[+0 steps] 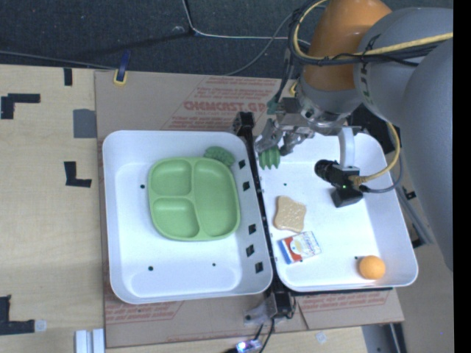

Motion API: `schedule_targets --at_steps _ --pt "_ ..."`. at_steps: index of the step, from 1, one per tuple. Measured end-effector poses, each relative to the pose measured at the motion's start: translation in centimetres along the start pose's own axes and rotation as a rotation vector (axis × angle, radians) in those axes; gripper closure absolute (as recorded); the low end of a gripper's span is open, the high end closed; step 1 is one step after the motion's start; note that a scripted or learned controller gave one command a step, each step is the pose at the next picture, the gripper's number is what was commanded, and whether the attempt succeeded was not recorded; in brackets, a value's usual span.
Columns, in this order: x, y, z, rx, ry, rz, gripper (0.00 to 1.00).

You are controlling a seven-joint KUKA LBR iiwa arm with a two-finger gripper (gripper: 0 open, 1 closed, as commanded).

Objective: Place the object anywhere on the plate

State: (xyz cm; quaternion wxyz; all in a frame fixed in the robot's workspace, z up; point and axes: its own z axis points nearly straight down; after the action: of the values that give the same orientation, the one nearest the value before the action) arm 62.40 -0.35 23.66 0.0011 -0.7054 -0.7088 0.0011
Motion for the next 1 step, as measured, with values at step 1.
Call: schedule_targets --at_steps 1 --pt "5.22 -0.39 1.44 0.0 0.0 0.0 1.0"
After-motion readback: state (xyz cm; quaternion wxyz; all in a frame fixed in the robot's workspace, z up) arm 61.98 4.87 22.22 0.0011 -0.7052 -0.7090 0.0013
